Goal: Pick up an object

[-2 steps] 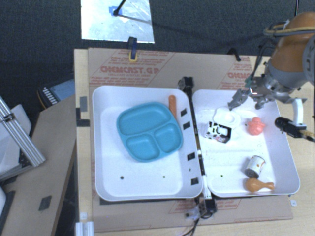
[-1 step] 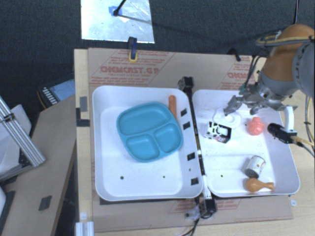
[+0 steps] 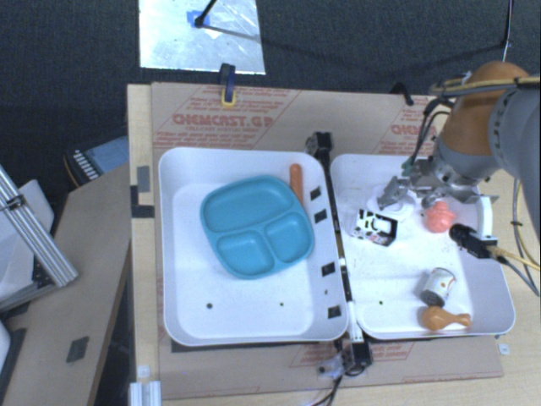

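- Bins: two shallow white trays side by side on a brown board, the left bin (image 3: 182, 252) and the right bin (image 3: 494, 307), joined along a dark middle seam with black clips.
- Left bin holds two things: one blue divided plate (image 3: 256, 225) of smooth plastic with three compartments, and one slim orange stick (image 3: 296, 180) lying just beyond the plate's far right edge, near the seam.
- Right bin holds four loose things: one black-and-white patterned toy (image 3: 376, 226) near the seam, one soft-looking pink ball (image 3: 439, 217) to its right, one small grey and white can (image 3: 436, 287) lying tilted nearer the front, and one tan drumstick-shaped toy (image 3: 445, 318) at the near edge.
- Arm: one, grey with an orange band, reaching in from the right and bent down over the far part of the right bin.
- Gripper (image 3: 396, 194): metal, low over the bin floor, just beyond the patterned toy and left of the pink ball; nothing shows between its fingers, and I cannot tell how they are set.
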Available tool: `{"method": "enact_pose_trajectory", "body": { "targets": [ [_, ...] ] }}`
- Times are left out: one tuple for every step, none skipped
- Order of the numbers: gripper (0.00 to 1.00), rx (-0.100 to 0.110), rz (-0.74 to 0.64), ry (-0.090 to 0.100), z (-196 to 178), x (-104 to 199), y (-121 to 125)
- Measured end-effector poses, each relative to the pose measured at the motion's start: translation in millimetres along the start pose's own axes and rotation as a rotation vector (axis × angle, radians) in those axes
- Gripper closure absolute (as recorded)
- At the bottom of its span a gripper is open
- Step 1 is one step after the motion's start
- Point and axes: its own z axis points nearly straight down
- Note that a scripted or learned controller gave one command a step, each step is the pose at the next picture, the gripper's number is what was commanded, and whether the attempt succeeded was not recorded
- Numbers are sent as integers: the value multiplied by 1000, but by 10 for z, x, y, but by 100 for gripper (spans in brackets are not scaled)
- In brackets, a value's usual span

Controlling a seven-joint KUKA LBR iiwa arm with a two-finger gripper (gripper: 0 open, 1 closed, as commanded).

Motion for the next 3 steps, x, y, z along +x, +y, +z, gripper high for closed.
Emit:
{"method": "enact_pose_trajectory", "body": {
  "targets": [
    [100,-6,0,-1,-133,-3,16],
    [100,-7,-4,-1,-726,90,26],
    [100,-7,-4,-1,-1164,64,44]
  ]
}}
